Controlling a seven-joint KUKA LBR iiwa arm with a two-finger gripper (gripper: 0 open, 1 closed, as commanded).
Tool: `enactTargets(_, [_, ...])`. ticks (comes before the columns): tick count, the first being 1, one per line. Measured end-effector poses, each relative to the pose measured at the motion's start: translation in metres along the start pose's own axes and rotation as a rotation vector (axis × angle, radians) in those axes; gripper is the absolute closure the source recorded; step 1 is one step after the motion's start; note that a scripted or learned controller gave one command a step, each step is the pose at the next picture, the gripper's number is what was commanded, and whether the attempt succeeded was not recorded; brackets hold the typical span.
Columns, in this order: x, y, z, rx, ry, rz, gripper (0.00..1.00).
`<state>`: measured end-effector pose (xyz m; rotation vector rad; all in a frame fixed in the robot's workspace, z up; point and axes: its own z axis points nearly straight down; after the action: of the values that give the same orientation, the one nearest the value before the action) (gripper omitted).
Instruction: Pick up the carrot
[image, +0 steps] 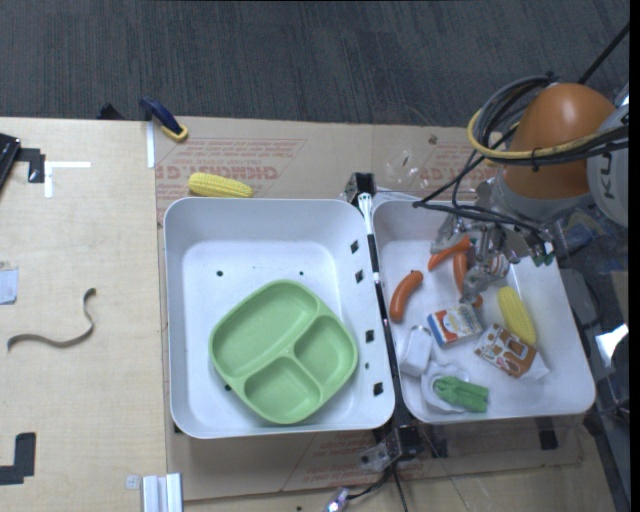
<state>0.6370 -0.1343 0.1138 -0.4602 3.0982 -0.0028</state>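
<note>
Orange carrot (452, 252) just left of the pincer (478, 282).

Glossy white plastic bins (262, 225)

The bench (80, 400) is a light wood top, with a big flattened cardboard sheet (290, 160) laid over the middle and right part. Two shallow white bins sit side by side on that cardboard, the left bin (185, 300) touching the right bin (565, 330) along the middle. Just behind the left bin an ear of corn (220, 185) lies on the cardboard, and a blue and yellow clip thing (165, 117) sits near the sheet's back left corner. Out on the bare wood, well left of the bins, there's a wavy dark strip (60, 330) and a bit of white tape (65, 168).
</note>
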Motion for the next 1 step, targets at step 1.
enactTargets(1, [-0.0093,-0.0511,0.0198,0.001,0.001,0.335,0.00])
